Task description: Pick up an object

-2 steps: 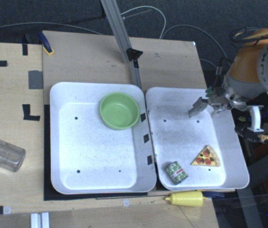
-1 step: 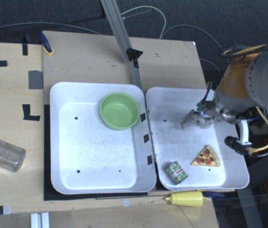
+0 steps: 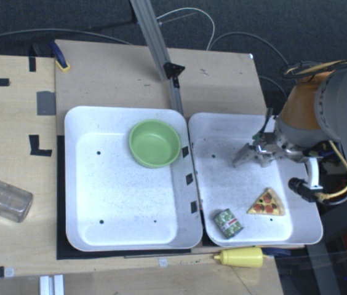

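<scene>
Currently on the bench: two shallow white bins side by side, with the grey arm entering from the right.

- Gripper — low over the right bin, in its upper middle, fingers pointing left. The finger spread is too small and blurred to read; nothing is seen between them.
- Pizza slice toy — flat on the right bin's floor, toward its lower right, below the gripper and apart from it, not between the jaws.
- Green patterned packet — right bin, near the front rim, left of the pizza slice, well apart from the gripper.
- Green bowl — left bin, upper right corner, upright.
- Yellow bottle — lying on its side on the bench just outside the right bin's front rim.
- Clear plastic container — lying on the bench, far left.
</scene>
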